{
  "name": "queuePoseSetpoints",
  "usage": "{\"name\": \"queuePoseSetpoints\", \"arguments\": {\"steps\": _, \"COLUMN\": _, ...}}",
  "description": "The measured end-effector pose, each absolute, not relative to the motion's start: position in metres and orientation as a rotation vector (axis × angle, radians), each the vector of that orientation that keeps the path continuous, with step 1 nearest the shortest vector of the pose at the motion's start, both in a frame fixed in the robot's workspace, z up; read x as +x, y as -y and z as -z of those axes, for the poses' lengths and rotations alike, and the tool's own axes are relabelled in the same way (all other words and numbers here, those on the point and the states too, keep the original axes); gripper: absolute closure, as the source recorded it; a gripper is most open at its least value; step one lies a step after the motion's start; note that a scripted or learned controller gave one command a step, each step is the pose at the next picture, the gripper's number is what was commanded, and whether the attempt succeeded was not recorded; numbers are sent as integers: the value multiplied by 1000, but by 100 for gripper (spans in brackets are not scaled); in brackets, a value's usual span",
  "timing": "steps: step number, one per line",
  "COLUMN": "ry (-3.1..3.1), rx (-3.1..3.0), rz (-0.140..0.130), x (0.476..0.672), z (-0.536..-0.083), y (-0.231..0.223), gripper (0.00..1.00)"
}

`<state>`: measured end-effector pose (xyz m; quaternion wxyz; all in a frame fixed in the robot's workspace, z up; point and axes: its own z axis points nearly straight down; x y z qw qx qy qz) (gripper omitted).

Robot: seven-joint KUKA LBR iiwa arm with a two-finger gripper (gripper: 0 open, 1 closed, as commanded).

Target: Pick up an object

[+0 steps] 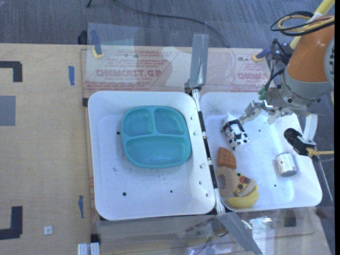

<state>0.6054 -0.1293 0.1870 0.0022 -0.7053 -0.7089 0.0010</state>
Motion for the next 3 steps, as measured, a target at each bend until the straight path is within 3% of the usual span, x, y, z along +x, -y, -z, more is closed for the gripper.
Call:
{"name": "queuePoseSetpoints", "arguments": {"steps": 1, "ry": 2309, "rx": -2129, "rz": 0, "x": 620, "z": -93, "y": 100, "gripper": 0}}
{"name": "queuePoseSetpoints", "arguments": {"steps": 2, "ry": 2307, "rx": -2128, "rz": 0, "x": 621, "z": -101, "y": 101, "gripper": 100}}
{"name": "queuePoseSetpoints", "arguments": {"steps": 3, "ry": 2344, "rx": -2089, "rz": -2, "x": 668, "z": -183, "y": 62, "gripper": 100}}
